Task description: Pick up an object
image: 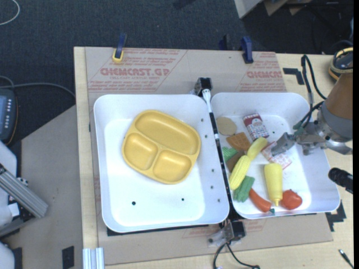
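While the gripper (282,143) hangs over the right bin (314,108), at roughly three o'clock in the camera view, I cannot tell whether it is parted or closed; nothing visibly sits in it. The candidate objects lie clustered in the left half of this bin. Just below the gripper, at six o'clock from it, stands the yellow mustard bottle (274,182), with a red tomato-like piece (291,199) beside its lower end. At nine o'clock from the gripper lie the corn cob (239,171) and a yellow banana (256,148), touching. I judge the mustard bottle the best target: it lies apart from the pile, long axis clear. I would align the gripper across its narrow width and descend squarely.

A flat red-and-white packet (255,126) sits at eleven o'clock from the gripper; another flat wrapper (282,159) lies directly beneath it and may foul a grasp. Green pieces (243,188) and an orange carrot (258,200) crowd the corn. The left bin (106,150) carries a yellow compartment plate (161,146), well apart on the worktop (168,66).
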`<act>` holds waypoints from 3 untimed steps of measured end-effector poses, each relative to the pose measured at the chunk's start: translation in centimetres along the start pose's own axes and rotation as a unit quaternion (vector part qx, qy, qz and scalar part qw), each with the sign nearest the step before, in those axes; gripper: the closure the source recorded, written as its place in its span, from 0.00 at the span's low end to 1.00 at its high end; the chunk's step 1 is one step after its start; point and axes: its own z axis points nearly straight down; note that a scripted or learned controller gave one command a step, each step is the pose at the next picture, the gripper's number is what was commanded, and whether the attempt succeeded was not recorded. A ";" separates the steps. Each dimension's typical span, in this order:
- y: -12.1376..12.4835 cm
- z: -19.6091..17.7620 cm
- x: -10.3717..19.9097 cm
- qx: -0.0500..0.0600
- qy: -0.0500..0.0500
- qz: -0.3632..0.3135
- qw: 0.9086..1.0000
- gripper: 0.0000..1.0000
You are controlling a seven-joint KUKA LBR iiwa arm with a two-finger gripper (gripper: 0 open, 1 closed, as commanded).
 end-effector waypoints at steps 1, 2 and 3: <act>-1.0 5.2 -0.4 0.001 0.000 0.000 1.000 0.00; -1.1 7.6 -0.3 -0.001 0.000 0.000 1.000 0.00; -1.0 6.4 -0.4 -0.003 -0.001 0.001 1.000 1.00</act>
